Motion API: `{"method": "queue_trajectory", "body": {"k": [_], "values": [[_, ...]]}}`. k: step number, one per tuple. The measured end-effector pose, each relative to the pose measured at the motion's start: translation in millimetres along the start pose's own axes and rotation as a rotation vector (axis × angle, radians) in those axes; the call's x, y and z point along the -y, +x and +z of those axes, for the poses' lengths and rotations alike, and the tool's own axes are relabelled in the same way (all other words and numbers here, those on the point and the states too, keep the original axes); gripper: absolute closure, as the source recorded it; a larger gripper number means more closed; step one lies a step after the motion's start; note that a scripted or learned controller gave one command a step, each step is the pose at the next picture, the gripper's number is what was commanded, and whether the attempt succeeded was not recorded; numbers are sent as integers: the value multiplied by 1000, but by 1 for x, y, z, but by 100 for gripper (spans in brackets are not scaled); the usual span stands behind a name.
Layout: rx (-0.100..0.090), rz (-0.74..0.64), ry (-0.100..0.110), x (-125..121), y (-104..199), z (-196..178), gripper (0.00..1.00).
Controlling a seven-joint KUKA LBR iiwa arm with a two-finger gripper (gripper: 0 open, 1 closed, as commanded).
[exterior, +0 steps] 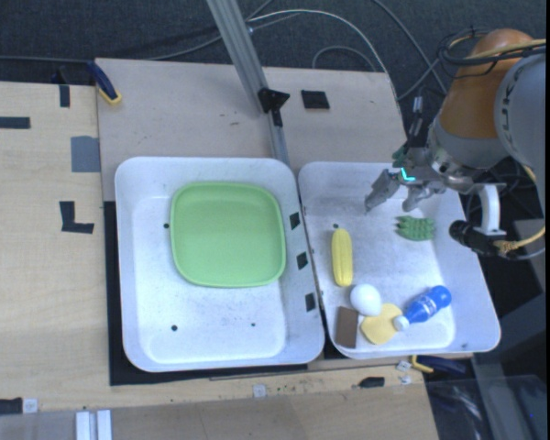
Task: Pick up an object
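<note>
Camera view from above has us looking down at both bins, with the arm (495,90) coming in from the right, its orange band bulging at the top right and the grey wrist angled down and leftward over the right bin (458,333). The gripper (399,195) hangs over the upper part of that bin, two dark fingers (380,193) splayed apart with nothing between them, a small teal light glowing just above. As far as we can tell it's poised above the bin floor rather than touching anything.

Just right of and below the fingertips sits a spiky green thing (415,228), bristly and plasticky looking. Further left in the same bin we've got a yellow corn-shaped piece (342,256), long, smooth and rounded, lying lengthwise. Below it is a white egg (365,297), glossy, and right by that a brown block (346,326), a flat yellow piece (380,325) and a small blue bottle (424,305) with a white cap, tipped on its side, all bunched near the bottom edge.

Left bin (147,328) holds a square-ish green plate (227,234), matte with rounded corners. Both bins are white, shallow and speckled with dark scuffs. A metal pole (247,53) slants across the bench behind them.
</note>
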State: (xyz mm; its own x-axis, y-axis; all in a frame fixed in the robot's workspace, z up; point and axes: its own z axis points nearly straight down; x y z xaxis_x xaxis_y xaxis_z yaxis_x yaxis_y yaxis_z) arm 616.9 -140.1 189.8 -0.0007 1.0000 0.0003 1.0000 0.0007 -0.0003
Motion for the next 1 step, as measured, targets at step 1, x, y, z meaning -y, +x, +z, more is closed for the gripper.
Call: {"method": "queue_trajectory", "body": {"k": [1], "values": [[0, 0, 0, 0, 0, 0, 0]]}}
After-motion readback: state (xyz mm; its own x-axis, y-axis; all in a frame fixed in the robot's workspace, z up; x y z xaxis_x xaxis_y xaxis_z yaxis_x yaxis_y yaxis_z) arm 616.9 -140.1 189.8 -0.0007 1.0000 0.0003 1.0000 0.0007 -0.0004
